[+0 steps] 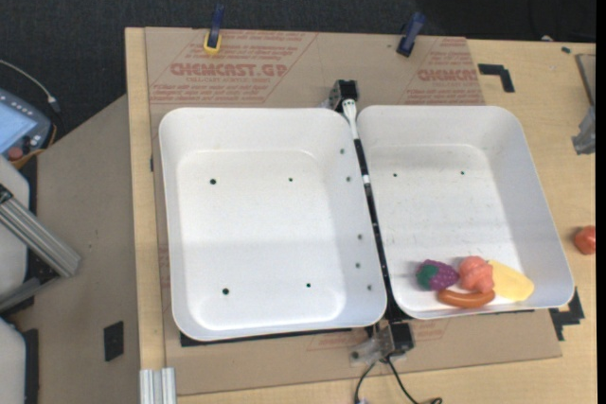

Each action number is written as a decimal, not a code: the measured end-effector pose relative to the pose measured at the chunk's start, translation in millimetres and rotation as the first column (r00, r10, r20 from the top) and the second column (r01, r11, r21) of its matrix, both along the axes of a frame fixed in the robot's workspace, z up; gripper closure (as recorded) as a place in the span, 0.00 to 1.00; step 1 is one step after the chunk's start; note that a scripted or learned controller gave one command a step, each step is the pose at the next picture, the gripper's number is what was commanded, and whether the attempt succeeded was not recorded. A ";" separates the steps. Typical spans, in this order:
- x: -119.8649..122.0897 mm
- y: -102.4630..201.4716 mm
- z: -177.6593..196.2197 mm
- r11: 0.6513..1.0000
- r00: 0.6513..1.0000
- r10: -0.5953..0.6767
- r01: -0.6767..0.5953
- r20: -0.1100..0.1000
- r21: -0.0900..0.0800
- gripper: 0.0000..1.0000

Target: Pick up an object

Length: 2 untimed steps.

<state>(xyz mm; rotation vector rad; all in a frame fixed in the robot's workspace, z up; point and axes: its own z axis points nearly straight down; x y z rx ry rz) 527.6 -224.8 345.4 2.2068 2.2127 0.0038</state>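
Two shallow white bins sit side by side on the worktop (142, 203) in the camera view, and you see them from above at a slant. The left bin (189, 222) and the right bin (530, 166) almost touch along their inner edges, and a thin black strip (365, 194) runs between them.

All the things you could pick are in the right bin, packed together in its near corner. You find there a small purple toy (437, 274) that looks like grapes. Just beside it, on its right, is a lumpy orange-red toy (476, 272). A yellow piece (513, 283) touches this one on the far right side. A curved orange-red sausage shape (466, 298) lies in front of them, close to the near wall of the bin.

Under the bins lies a brown sheet (284, 61) with red printed letters. Two blue clamps, one at the left (216, 26) and one at the right (411, 33), hold its far edge.

At the right edge you see a small grey part (584, 132) and, lower, a small orange spot (585, 241). What they are, you cannot tell. The state of the gripper also you cannot tell from this view.
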 end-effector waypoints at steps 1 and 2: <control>0.7 -0.3 10.6 1.000 1.000 0.000 0.000 0.004 -0.003 1.00; 1.5 -0.6 21.3 1.000 1.000 0.001 -0.001 0.008 -0.006 1.00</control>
